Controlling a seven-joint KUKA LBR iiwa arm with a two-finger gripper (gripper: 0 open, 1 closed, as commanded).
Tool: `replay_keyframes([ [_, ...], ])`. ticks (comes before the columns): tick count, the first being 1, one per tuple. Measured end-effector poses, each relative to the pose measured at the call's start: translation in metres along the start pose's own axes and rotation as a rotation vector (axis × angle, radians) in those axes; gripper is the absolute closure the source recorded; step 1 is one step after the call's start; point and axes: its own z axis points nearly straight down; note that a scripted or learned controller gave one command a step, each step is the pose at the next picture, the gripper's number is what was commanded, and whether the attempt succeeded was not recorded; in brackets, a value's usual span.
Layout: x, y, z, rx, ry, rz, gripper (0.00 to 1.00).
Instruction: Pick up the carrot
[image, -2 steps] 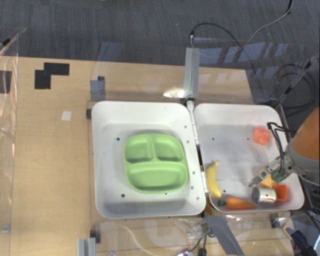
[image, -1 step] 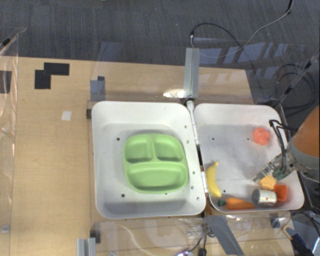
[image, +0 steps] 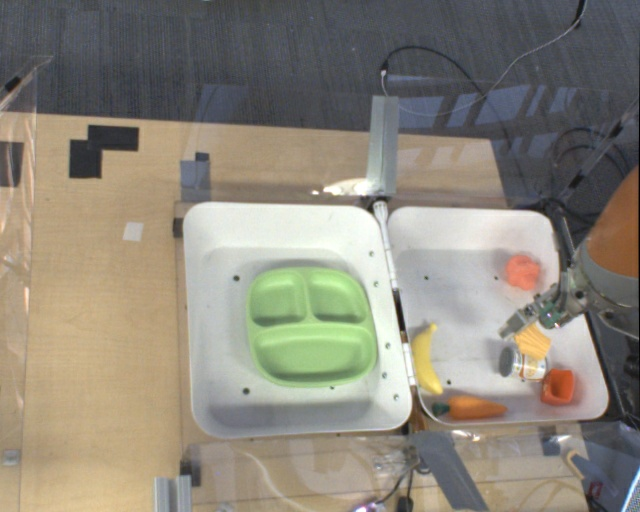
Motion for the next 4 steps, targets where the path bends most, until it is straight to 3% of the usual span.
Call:
replay_keyframes([
  [1, 0.059, 0.022, -0.022, 0.001, 0.001, 0.305, 1.00],
  [2, 0.079, 0.048, -0.052, 0.005, 0.002, 0.656, 1.00],
  [3, 0.107, 0.089, -0.027, 0.007, 0.002, 0.798, 1.00],
  [4, 0.083, 0.048, -0.075, 0.001, 0.001, 0.290, 1.00],
])
